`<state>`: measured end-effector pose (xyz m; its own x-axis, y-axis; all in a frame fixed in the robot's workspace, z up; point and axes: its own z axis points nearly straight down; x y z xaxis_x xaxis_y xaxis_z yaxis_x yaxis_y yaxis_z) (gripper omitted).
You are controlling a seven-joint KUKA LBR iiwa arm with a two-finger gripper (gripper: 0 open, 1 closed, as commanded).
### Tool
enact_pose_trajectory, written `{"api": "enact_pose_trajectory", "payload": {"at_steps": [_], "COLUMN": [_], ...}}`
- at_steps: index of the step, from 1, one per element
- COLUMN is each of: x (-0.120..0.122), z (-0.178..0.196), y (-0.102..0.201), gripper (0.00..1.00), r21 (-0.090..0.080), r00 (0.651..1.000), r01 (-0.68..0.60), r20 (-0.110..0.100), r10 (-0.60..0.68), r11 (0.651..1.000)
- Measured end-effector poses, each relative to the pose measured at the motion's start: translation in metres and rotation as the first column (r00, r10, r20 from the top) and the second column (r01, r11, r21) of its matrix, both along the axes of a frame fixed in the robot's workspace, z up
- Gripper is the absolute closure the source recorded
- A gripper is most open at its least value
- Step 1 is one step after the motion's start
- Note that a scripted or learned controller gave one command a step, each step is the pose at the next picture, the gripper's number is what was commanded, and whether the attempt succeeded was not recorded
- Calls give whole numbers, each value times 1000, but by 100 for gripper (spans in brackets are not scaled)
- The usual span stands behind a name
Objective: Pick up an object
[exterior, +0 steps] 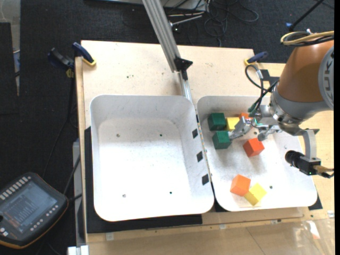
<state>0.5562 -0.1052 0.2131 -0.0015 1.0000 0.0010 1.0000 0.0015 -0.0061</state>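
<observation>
My gripper (pixel 250 132) hangs low over the right bin (pixel 297 195), near its middle. Its fingers stand open with nothing between them. One fingertip (pixel 237 131) is close to a green block (pixel 221 139); a red block (pixel 254 147) lies just in front of the gripper. A second green block (pixel 216 121) and a yellow block (pixel 233 124) sit just left of the gripper. A small orange piece (pixel 244 116) peeks out behind it, partly hidden. Near the bin's front lie an orange block (pixel 240 185) and a yellow block (pixel 255 194).
The left bin (pixel 106 142) stands beside the right one, and their rims meet in the middle. A slanted metal rail (pixel 162 28) runs from the back down to the bins' junction. The arm's orange body (pixel 305 73) looms over the right bin's far right side.
</observation>
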Motion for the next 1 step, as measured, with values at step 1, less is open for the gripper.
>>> {"api": "enact_pose_trajectory", "payload": {"at_steps": [1], "x": [1], "z": [3], "y": [0], "gripper": [0], "r21": [-1], "r00": [1000], "r01": [2], "r20": [4], "r10": [-2], "r11": [1000]}}
